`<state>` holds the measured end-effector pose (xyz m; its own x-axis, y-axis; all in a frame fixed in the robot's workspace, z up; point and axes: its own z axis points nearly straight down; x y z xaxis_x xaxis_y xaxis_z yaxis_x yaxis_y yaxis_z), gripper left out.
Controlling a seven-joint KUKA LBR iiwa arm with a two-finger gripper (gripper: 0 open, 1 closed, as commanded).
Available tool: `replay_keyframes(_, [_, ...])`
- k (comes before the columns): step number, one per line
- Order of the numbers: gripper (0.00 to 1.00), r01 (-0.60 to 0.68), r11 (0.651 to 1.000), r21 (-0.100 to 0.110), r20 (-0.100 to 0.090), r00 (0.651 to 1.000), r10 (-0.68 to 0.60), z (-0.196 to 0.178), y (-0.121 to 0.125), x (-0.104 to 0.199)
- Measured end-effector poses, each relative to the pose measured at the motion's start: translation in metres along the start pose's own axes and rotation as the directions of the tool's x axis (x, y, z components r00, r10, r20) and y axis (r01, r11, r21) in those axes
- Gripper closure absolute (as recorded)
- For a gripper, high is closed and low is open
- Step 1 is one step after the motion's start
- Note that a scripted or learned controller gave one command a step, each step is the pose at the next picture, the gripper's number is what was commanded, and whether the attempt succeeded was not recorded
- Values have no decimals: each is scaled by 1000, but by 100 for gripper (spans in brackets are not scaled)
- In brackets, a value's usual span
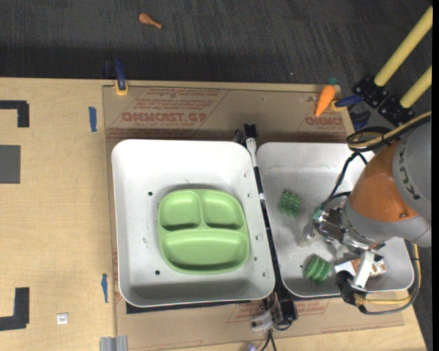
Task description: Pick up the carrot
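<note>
A small orange carrot (325, 100) with a green top lies on the cardboard behind the right bin (309, 159), outside it and next to a blue clamp. My gripper (325, 229) is low inside the right bin, well in front of the carrot and apart from it. It sits between two green ridged toys, one (289, 203) to its upper left and one (317, 268) just below it. The orange-banded wrist (377, 199) covers the bin's right part.
The left bin (137, 164) holds a green divided tray (203, 230). A small orange item (149, 20) lies on the dark floor at the far back. Yellow poles (405, 48) and black cables stand at the back right.
</note>
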<state>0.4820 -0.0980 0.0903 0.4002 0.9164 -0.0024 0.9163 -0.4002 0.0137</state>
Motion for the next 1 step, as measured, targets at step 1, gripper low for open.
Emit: replay_keyframes(1, [0, -66, 998, 6, -6, 998, 66, 0, 0, 0])
